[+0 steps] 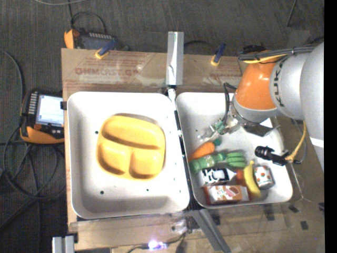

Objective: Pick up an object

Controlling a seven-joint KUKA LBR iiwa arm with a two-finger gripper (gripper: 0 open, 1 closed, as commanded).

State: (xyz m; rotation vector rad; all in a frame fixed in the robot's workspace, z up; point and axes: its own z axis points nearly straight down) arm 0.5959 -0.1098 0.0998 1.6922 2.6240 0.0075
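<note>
On the camera view I take the carrot [202, 151] as my marker. It lies at a slant in the right bin [199, 115], close to the wall this bin shares with the left bin [76, 141]. The gripper [222, 126] hangs just up and to the right of the carrot's tip, over bare bin floor. The orange-banded wrist crowds in behind it, and I cannot tell how wide the gripper stands. I see nothing plainly caught in it.

The other things are packed together below the carrot, toward the near wall:
- A green pod-shaped toy [218, 161] lies right under the carrot, and the two seem to touch.
- A black-and-white packet [216, 174] sits below the toy.
- A red carton [226, 193] lies lowest of all.
- A banana [251, 181] and a small red-and-white can [265, 177] sit side by side, down and to the right of the carrot.

The heap looks tumbled rather than arranged, so most pieces are hemmed in by neighbours. The carrot sits at the top edge of the pile with open floor above it. I judge it the easiest pick, and it is the piece nearest the gripper.

Well to the left of the carrot, across the shared wall, a yellow divided tray [131, 146] lies alone in the middle of the left bin.
</note>
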